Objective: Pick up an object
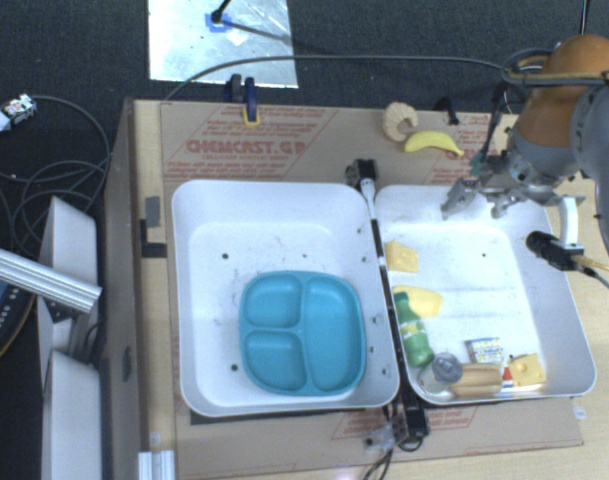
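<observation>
End effector [476, 196], fingers spread wide and empty, hangs over the right bin's [559, 303] far rim, likely staged above small items clustered along its near wall.

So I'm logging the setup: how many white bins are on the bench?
2. The left bin holds a blue plate; the right bin holds small items along its left and near edges.

Floor: dark carpet [44, 28], black cables [44, 173] trailing across it.
Far side: silvery sheet [219, 28] lying flat.
Bench: brown printed cardboard [284, 143].
</observation>
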Controlling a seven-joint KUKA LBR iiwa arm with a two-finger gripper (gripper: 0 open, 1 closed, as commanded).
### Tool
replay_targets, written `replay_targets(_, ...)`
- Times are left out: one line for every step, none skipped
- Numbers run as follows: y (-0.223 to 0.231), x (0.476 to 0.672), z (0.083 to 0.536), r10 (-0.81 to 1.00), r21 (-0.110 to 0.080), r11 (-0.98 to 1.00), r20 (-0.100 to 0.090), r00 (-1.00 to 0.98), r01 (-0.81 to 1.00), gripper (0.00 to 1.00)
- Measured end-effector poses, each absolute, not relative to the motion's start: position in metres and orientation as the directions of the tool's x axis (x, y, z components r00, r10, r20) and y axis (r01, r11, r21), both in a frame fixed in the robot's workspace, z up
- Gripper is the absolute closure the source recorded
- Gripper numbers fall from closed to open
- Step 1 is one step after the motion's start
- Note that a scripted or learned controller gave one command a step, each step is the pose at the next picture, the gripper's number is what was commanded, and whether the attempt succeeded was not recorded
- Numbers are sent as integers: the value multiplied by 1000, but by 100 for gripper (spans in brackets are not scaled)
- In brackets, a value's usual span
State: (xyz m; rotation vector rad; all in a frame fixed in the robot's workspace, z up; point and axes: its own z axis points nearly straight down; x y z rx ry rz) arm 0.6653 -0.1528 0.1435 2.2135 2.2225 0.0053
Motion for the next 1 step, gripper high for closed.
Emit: replay_targets(-109, 662, 108, 1000, 1, 5, 1, -5, 1000, 0)
